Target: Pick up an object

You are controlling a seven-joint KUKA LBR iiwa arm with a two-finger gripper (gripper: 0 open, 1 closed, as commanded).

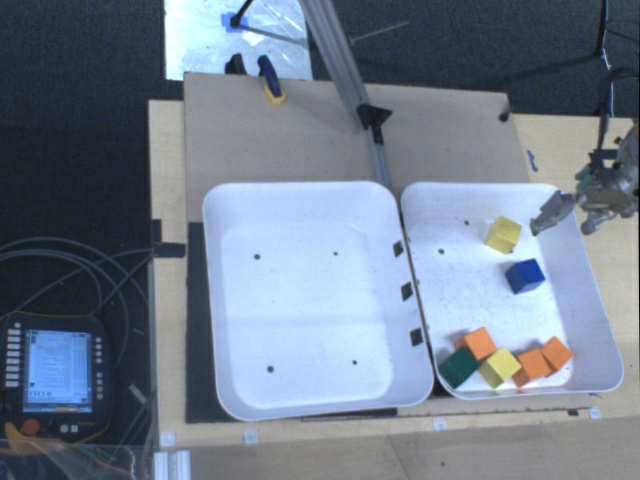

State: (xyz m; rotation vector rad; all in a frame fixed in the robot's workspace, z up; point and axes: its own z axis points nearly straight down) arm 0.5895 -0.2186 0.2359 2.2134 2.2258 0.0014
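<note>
The yellow cube sits in the upper part of the right bin, and it is the block nearest the gripper. It lies just to the gripper's left in the camera view, and a little lower in it. A blue cube rests below the yellow one, near but apart. The fingers look spread open with nothing between them, though they are small and slightly blurred here, so that is a fair guess. They hang over the bin's upper right rim. A cluster of orange, yellow and green cubes crowds the bin's lower edge, well apart from the gripper. The left bin lies beside it on the tabletop.
</note>
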